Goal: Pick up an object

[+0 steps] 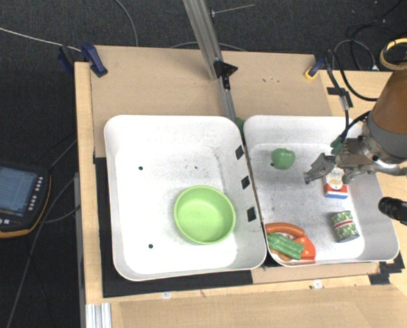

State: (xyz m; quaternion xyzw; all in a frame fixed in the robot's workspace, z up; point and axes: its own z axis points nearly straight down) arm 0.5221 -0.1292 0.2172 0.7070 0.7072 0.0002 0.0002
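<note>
1. Carton [336, 184] stands in the right bin [296, 130], directly under the gripper [332, 169].
2. Whether its fingers are apart or clamped, I can't tell.
3. Green ball [283, 158] left of it; can [344, 225] and veg plate [290, 244] nearer.
4. Green bowl [203, 214] sits in the left bin [149, 142].

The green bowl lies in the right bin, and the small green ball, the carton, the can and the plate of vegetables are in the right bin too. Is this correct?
Not quite. The camera view shows the green bowl in the left bin, not the right one. The rest holds: the small green ball, the carton, the can and the plate of vegetables are in the right bin.
</note>
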